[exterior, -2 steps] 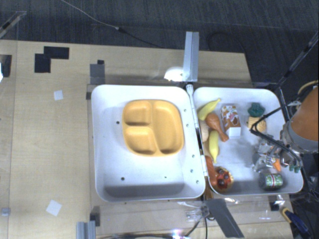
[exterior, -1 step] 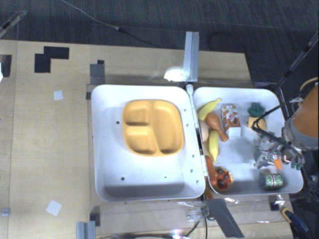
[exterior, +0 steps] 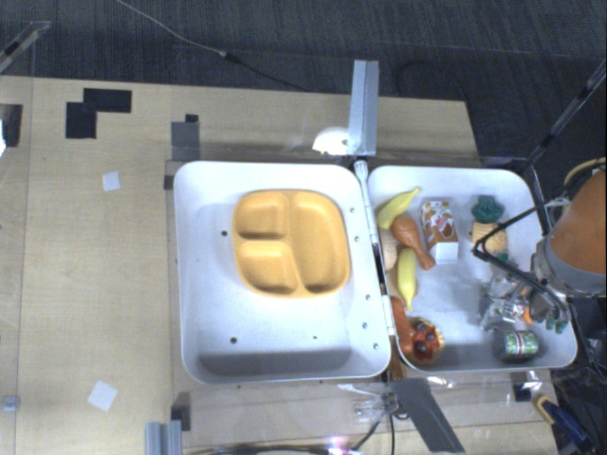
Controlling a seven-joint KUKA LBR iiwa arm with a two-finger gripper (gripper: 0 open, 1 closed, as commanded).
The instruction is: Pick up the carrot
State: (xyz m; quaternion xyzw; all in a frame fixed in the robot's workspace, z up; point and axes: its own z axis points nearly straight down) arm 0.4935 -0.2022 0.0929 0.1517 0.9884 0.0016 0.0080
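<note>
The carrot is a thin orange-red piece lying along the left wall of the right bin, near its front. It partly touches a dark round food item. My gripper hangs low over the right part of the same bin, well to the right of the carrot and just above a green can. Nothing can be seen between its fingers. The arm's orange band and grey wrist sit at the right edge of the view.
The right bin also holds a banana, a brown drumstick, a second yellow piece, a small snack box, a green item and a yellow block. The left bin carries a yellow divided plate.
</note>
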